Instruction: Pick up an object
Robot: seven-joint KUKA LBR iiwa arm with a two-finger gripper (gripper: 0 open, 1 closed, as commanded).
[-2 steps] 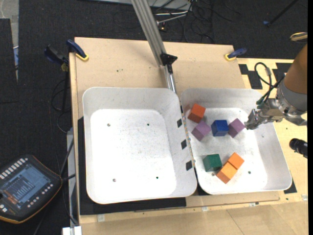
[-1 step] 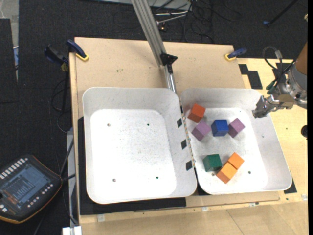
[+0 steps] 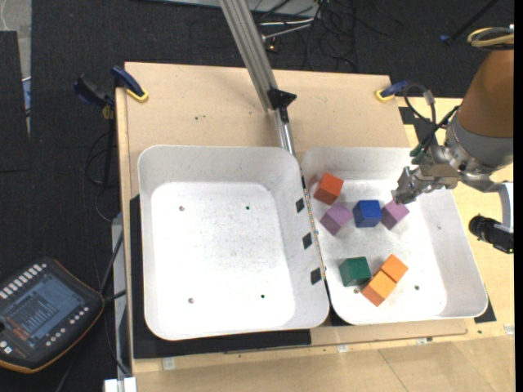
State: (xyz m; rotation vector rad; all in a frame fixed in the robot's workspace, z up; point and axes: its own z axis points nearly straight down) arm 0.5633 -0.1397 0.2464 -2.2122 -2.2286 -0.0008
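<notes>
You have the gripper [image 3: 406,191] low over the right bin [image 3: 458,256], toward that bin's far right side, with the grey arm [image 3: 482,129] reaching in from the right edge of the bench [image 3: 229,104]. How the gripper stands, wide or narrow, you cannot tell from here.

Right below its tip, just toward the bin's middle, lies a purple cube [image 3: 395,213]; it looks to be touching or nearly touching the tip, but nothing shows it clamped. Just to the left of that cube sits a blue cube [image 3: 368,212], and left again a second purple block [image 3: 337,218], tilted, near the bin's left wall. Above those two, toward the far left corner of the right bin, rests an orange-red cube [image 3: 328,188].

Nearer the bin's front edge you see a green cube [image 3: 355,270], and just to its right two orange cubes [image 3: 385,280] touching each other.

The left bin [image 3: 163,178] lies beside the right one, their rims meeting along the middle of the bench.
</notes>
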